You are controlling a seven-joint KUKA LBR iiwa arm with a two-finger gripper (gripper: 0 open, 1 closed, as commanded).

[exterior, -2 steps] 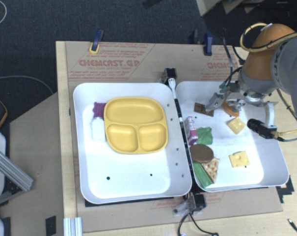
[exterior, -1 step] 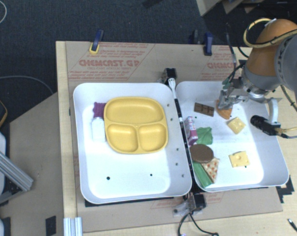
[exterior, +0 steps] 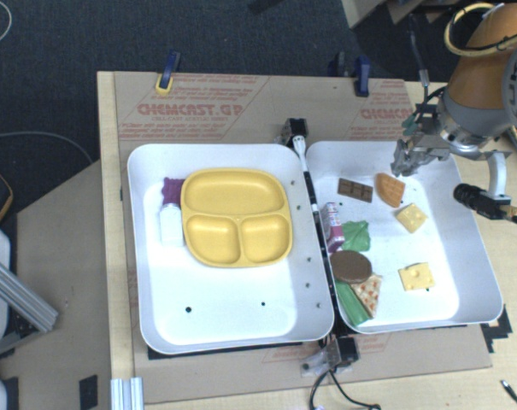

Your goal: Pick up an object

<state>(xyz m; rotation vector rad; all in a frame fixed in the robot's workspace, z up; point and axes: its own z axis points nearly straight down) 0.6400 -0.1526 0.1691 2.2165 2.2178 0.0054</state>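
**Two white bins, claw poised over the right one**

Two shallow white bins sit side by side on the worktop [exterior: 241, 92], which fills the middle of the frame. The left bin [exterior: 224, 314] holds a yellow divided plate [exterior: 236, 215] in its upper half; a white bottle with a purple cap [exterior: 170, 214] lies against the plate's left edge.

The right bin [exterior: 463, 280] carries the loose objects. A brown chocolate bar [exterior: 355, 190] lies near its upper middle, with an orange wedge [exterior: 390, 190] just beside it on the right. A pale yellow cube [exterior: 411, 218] rests below and to the right of the wedge, and a yellow cheese block [exterior: 416, 277] sits lower still. Along the bin's left wall there is a pink can [exterior: 333, 225], green leafy pieces [exterior: 357, 234], a dark brown round patty [exterior: 353, 266] and a waffle-patterned piece [exterior: 368, 293] at the bottom.

The arm [exterior: 484, 67] enters from the upper right of the frame. Its claw [exterior: 409, 159] hangs over the upper part of the right bin, just above the orange wedge. Whether the claw is released or clenched cannot be told; nothing is seen held in it.
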